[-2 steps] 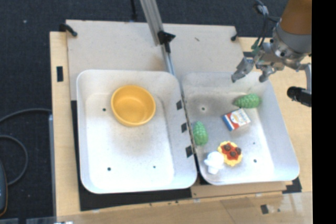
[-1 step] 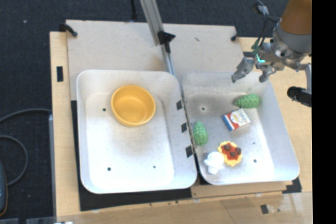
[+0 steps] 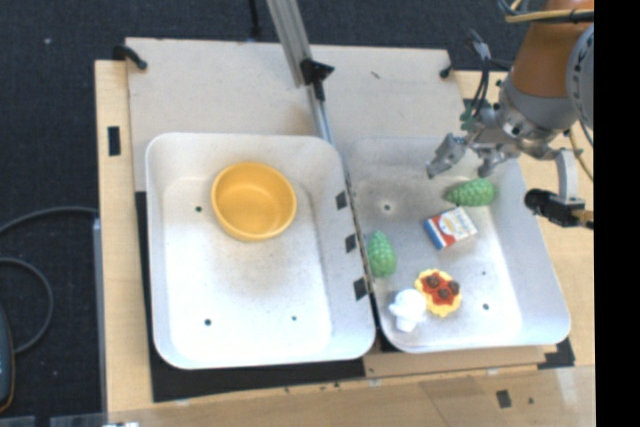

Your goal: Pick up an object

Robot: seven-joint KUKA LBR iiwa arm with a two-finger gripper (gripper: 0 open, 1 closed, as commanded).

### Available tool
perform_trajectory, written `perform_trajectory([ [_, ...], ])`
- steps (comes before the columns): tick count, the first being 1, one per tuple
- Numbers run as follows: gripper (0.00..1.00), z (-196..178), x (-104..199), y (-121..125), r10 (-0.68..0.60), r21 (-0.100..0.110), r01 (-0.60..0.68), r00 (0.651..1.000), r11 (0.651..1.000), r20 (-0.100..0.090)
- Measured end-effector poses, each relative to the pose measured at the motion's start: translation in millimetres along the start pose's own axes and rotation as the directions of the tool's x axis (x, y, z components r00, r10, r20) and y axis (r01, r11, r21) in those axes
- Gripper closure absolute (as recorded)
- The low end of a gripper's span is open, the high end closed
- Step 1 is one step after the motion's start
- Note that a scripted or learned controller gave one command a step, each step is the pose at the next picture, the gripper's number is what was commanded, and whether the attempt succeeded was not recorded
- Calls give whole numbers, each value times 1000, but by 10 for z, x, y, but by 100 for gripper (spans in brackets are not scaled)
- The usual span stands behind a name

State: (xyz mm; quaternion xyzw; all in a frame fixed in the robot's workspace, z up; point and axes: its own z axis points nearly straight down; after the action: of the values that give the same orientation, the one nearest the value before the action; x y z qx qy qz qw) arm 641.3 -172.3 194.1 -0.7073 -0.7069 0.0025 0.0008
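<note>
Seen from above, two white bins are set side by side on the tabletop (image 3: 115,215). In the left bin (image 3: 180,315) a yellow bowl (image 3: 254,200) is seen alone. The right bin (image 3: 535,305) is scattered with small things: a green knobbly toy (image 3: 471,192) at its far side, a small red, white and blue box (image 3: 449,228) just nearer, a green leafy piece (image 3: 380,253) by the dividing edge, a yellow piece with red dots (image 3: 438,292) and a white lump (image 3: 407,310) at the near end. The grey and orange arm is reached in from the right, and its hand (image 3: 468,154) is held just above the green knobbly toy, fingers spread, nothing gripped between them. The toy is judged light, probably soft and bumpy; it is best taken across its narrow middle, where slipping is least likely.
</note>
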Motion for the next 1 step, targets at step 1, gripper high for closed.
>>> perform_trajectory([
  [1,0,620,21,32,-2,0,2,1000,1000,0],
])
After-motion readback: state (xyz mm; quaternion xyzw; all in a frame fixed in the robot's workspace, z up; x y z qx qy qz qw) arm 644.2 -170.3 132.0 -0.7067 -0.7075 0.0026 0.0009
